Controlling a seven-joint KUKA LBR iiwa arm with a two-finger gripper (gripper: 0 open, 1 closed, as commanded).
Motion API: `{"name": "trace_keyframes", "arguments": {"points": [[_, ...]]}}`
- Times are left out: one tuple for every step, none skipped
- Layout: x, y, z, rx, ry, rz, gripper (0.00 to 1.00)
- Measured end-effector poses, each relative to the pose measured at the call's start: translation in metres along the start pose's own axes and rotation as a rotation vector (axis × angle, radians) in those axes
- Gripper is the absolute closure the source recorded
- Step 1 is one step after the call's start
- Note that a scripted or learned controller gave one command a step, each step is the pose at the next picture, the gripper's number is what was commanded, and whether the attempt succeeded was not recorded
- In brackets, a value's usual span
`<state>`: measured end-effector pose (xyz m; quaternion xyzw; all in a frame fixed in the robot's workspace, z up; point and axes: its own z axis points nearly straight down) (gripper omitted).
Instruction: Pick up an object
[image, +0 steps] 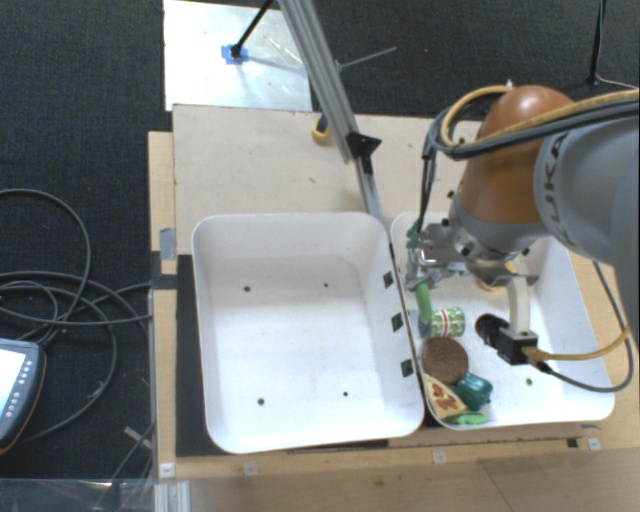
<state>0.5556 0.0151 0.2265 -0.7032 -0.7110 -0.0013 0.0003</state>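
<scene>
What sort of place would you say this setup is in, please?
Probably a robotics lab test bench: a grey robot arm reaches over two shallow white bins, loose cables trail over dark carpet, and a handheld control pendant lies at the left edge.

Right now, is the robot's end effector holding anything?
End effector: cannot be told; it hangs low over the right bin, above the small can.
</scene>
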Motion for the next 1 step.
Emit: {"name": "trace_keyframes", "arguments": {"points": [[0.0485, -0.0118, 0.0079, 0.002, 0.0, 0.001, 1.0]]}}
